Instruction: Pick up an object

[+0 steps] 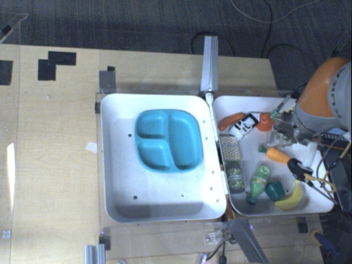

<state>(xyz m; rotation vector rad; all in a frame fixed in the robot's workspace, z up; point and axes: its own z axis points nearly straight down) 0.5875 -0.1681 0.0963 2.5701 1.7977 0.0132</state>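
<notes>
The right bin [324, 205] holds several objects. A sausage [231, 120] and a black-and-white box [245, 124] lie at its far left, with a small red-orange piece [265, 122] beside them. An orange carrot [278, 156] lies mid-bin. A green bottle [257, 182], a teal cup [275, 190] and a yellow banana [292, 197] sit near the front. My gripper [274, 141] hangs low in this bin, just above the carrot and right of the red-orange piece. Nothing shows between its tips.
The left bin [118, 202] bears a blue divided plate [168, 139]. A grey mesh grater [229, 147] and a green can [235, 178] lie along the right bin's left wall. A metal post [209, 65] stands behind the bins. The arm's orange band [324, 89] overhangs the right bin's far right.
</notes>
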